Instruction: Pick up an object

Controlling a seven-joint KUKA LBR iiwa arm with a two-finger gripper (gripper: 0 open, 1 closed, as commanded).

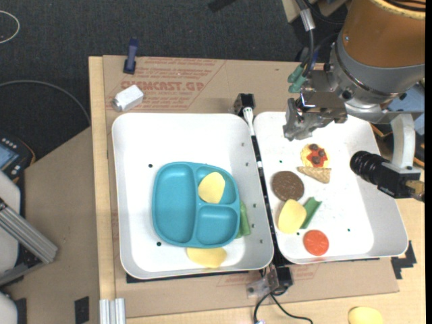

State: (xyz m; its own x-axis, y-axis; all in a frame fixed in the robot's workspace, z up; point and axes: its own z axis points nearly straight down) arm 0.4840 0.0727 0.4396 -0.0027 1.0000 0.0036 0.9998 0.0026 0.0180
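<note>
- We cannot tell whether the gripper (pixel 294 131) is spread or pressed together; it hangs over the upper left corner of the right bin (pixel 358 245), and we see nothing between its tips.
- The arm (pixel 381 39) is cut off by the top and right edges.
- A green piece (pixel 244 220) is mostly hidden behind the blue divided plate (pixel 177 204) in the left bin (pixel 128 181).
- Left bin count: one plate, one yellow piece (pixel 212 187) in its upper right compartment, one yellow piece (pixel 206 256) just below the plate.
- Right bin count: one pizza slice (pixel 315 163) nearest the gripper, one brown disc (pixel 287 185), one yellow piece (pixel 291 216), one green stick (pixel 311 210), one red round piece (pixel 315 242).
- Both bins sit on a brown cardboard sheet (pixel 169 83) over dark floor.
</note>
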